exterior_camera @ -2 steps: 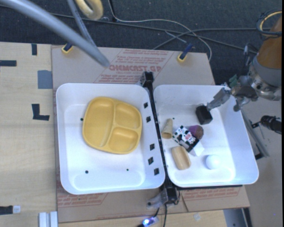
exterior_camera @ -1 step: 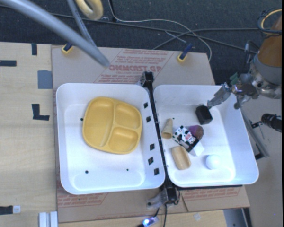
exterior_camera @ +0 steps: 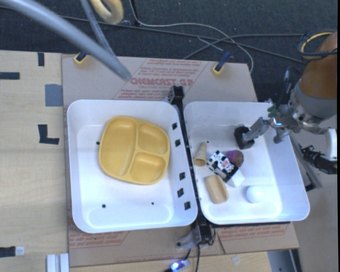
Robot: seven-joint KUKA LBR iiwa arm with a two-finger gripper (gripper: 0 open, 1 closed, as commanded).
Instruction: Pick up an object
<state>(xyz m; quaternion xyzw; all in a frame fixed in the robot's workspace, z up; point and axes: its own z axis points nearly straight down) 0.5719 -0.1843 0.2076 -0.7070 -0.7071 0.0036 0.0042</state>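
Dark carpet and loose cables frame the bench, with two white bins sitting side by side on brown cardboard. Left bin (exterior_camera: 79, 152) carries a yellow divided plate (exterior_camera: 134, 150), broad and rigid, awkward for two fingers. Right bin (exterior_camera: 289, 180) has the better candidates, bunched along its left wall: a small tan cone (exterior_camera: 200, 153), a tan cylinder (exterior_camera: 217, 189), a black-and-white spotted toy (exterior_camera: 220, 162) touching a purple piece (exterior_camera: 235, 157), and a white ball (exterior_camera: 253, 194) toward the near edge. All look light; my pick is the cylinder, stiff and best pinched across its short width, while the ball would likely roll. Gripper (exterior_camera: 245, 135) hangs over the right bin's far half, near the toy cluster but apart, and whether it's released or clenched I cannot tell.
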